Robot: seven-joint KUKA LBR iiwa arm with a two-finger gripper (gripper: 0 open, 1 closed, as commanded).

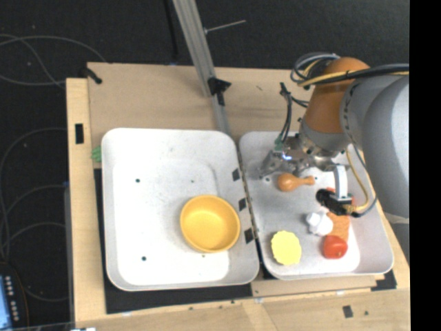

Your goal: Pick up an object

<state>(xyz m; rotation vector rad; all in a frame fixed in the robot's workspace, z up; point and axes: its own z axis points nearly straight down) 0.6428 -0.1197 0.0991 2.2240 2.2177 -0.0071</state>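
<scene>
**A:** Start at the front. What lies nearest?

**B:** In the right bin [375, 267], a flat yellow disc [286, 247] sits by the front wall, with a red piece [334, 247] to its right. An orange block [340, 225] touches the back of the red piece, and a white lump [316, 221] lies just beside the block. The left bin [158, 164] holds a yellow bowl [210, 223] toward its front right.

**A:** And further back?

**B:** An orange-brown pear-shaped piece [292, 181] lies on its side on the right bin's floor, apart from the front cluster. The gripper [275, 165] hangs just behind it and slightly to its left, near the wall between the bins. I'd judge that piece to be the target.

**A:** Is it gripped?

**B:** No, it rests on the bin floor. I can't tell whether the gripper is released or clenched; the tip is too small and cluttered.

**A:** What could spoil the pick?

**B:** The gripper looks offset toward the wall, so it may close on air or clip the rim. The piece is also rounded, so an off-centre squeeze could roll it away or squirt it out.
</scene>
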